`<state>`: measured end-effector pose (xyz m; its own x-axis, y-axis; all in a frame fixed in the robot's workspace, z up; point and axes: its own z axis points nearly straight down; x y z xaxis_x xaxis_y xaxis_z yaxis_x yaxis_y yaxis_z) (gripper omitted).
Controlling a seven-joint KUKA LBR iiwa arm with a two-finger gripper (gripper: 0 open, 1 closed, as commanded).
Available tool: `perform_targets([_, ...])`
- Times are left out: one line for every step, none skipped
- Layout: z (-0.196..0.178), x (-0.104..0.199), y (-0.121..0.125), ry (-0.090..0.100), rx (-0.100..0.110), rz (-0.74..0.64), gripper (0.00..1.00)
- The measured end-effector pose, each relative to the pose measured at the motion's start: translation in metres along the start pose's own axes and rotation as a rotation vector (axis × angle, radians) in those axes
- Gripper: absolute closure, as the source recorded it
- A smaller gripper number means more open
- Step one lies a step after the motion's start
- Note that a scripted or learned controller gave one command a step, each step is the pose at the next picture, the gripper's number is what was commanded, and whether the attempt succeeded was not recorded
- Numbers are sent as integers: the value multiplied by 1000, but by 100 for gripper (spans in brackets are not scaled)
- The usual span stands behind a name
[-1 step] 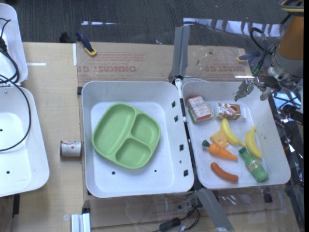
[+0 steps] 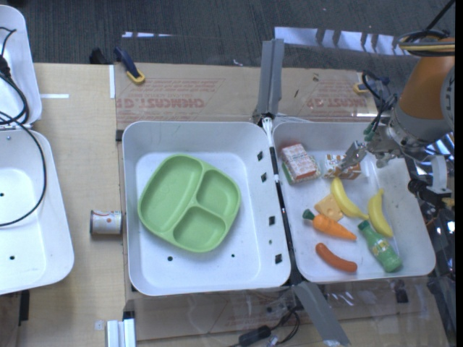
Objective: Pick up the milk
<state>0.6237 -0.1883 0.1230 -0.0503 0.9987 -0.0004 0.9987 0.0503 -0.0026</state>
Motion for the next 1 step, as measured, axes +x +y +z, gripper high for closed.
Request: perform_targets([34, -7, -38, 2, 1, 54, 0])
